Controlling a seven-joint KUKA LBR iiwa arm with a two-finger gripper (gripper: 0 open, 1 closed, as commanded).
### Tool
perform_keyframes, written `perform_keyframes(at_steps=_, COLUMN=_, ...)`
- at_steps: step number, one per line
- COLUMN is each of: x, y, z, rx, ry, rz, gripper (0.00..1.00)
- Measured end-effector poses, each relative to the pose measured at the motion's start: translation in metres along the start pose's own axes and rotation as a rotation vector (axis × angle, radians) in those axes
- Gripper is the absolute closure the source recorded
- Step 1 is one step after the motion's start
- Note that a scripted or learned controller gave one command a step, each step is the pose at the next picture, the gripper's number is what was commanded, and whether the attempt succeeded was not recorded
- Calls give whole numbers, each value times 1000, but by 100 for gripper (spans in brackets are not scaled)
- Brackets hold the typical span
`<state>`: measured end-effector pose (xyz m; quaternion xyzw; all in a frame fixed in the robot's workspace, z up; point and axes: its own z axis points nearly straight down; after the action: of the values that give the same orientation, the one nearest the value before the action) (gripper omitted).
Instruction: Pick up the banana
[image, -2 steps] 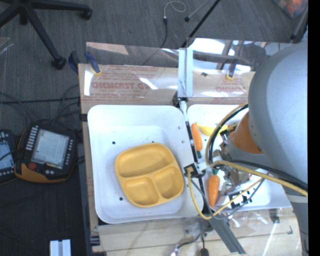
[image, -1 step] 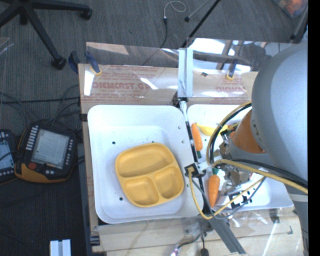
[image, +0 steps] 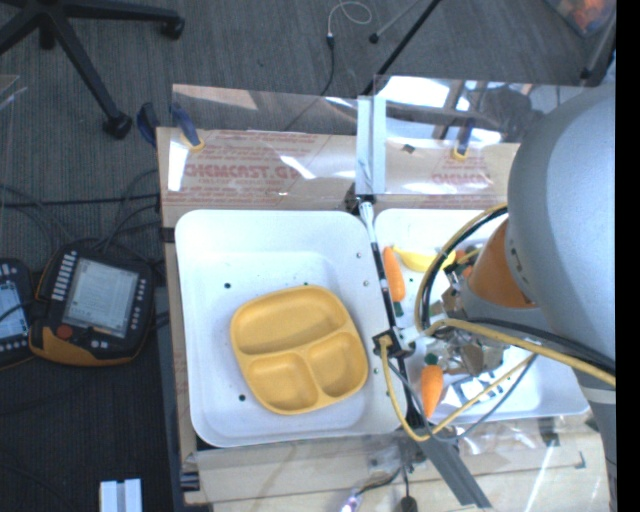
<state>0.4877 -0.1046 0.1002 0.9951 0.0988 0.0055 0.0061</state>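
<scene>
Where the arm (image: 575, 215) bends down over the right bin (image: 560, 395), its gripper (image: 462, 345) sits low in a tangle of yellow and black cables (image: 440, 300), and I cannot tell whether it is parted or closed, since the hardware and wiring cover it. Nothing can be seen caught in it. Above it the orange band (image: 495, 275) shows at the wrist, and beyond that the big grey body of the arm swells up and fills the right side, hanging over most of that bin.

The banana (image: 418, 262) lies in the right bin, near its upper left corner, just up and left of the gripper; only a yellow piece of it shows past the cables. Just beside it, closer to the divider between the bins, lies one carrot (image: 394, 275), pointing along the divider. A second carrot (image: 431, 388) lies below the gripper, nearer the bin's front edge.

Left of the right bin, the left bin (image: 205, 300) holds a yellow divided plate (image: 298, 348), lying flat near its middle.
</scene>
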Motion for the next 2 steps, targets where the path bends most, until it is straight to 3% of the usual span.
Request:
perform_keyframes(at_steps=1, x=78, y=-35, z=-96, rx=12, ry=-16, rz=-84, gripper=100)
perform_keyframes(at_steps=2, x=78, y=-35, z=-96, rx=12, ry=-17, rz=-84, gripper=0)
